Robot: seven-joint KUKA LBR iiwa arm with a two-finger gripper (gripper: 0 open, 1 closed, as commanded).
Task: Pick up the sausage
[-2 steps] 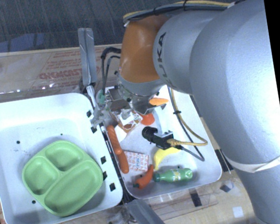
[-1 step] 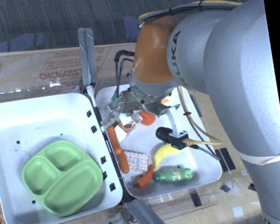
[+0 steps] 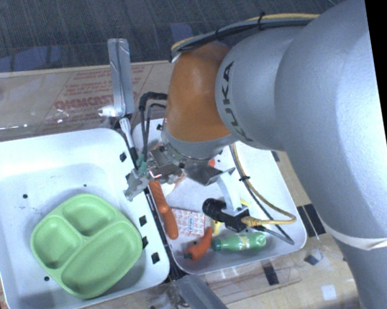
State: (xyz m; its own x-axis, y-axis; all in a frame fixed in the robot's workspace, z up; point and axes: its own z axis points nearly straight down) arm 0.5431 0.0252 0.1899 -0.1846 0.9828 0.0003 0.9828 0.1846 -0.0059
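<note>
The left bin (image 3: 8,179) holds a green divided plate (image 3: 87,243), three compartments in all, lying toward the near side of the bin floor with bare white around it. Along the divider where the two bins meet stands an upright grey post (image 3: 121,74), rising from the far edge of the bench. Just to the right of the divider, in the right bin (image 3: 287,193), the sausage (image 3: 164,209) hangs or lies lengthwise, a slim orange-red piece running from far to near, its upper end right under the gripper (image 3: 150,177). The metal fingers sit at that upper end, but whether they are spread or pinching it cannot be told from this angle (the wrist crowds the spot). Near the sausage's lower end lies a small patterned white packet (image 3: 188,222), then an orange carrot-like piece (image 3: 202,247) with a green tip, and beside it a green bottle (image 3: 240,243) on its side. A black fitting (image 3: 221,211) with yellow cable sits above the bottle. The grey arm (image 3: 303,111), with its orange band (image 3: 196,102), covers much of the right bin.
</note>
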